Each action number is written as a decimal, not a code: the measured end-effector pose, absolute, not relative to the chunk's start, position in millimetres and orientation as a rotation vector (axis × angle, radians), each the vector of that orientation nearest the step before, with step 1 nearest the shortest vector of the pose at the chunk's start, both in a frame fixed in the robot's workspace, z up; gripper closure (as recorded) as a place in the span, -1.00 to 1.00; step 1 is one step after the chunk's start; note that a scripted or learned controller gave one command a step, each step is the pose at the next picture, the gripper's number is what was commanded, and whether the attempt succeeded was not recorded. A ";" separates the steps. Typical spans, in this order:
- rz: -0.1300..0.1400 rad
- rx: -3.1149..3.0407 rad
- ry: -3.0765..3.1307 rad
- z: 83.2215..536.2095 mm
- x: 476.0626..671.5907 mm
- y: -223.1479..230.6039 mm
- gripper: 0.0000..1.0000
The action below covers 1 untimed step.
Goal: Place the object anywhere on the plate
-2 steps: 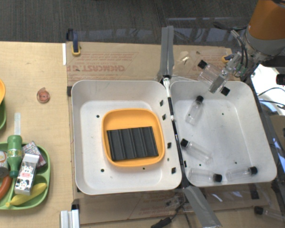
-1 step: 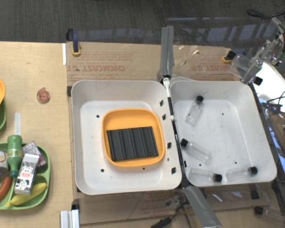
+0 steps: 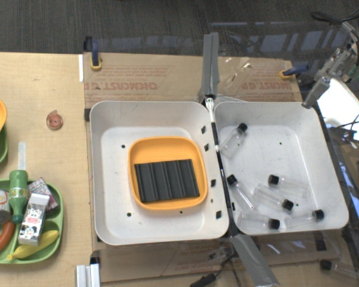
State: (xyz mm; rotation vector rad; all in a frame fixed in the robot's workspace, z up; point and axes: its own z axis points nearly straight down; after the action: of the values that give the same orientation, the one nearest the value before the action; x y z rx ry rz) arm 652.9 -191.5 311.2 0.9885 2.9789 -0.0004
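Right now the gripper [image 3: 323,84] is hovering at the upper right, above the far corner of the right bin [image 3: 329,154]; whether its fingers are wide or narrow, I cannot tell. Clear vials with black caps [image 3: 278,190] are lying scattered in that right bin, mostly toward its near side. Over in the left bin [image 3: 107,178], the orange plate [image 3: 167,149] is sitting centred, carrying a dark ribbed insert [image 3: 167,180]
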 end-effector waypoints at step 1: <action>0.000 0.551 3.087 329.4 649.8 -222.6 -1.00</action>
State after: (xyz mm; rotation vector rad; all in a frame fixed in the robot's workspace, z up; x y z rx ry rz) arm 649.8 -222.6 329.4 0.5512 3.0872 -0.0004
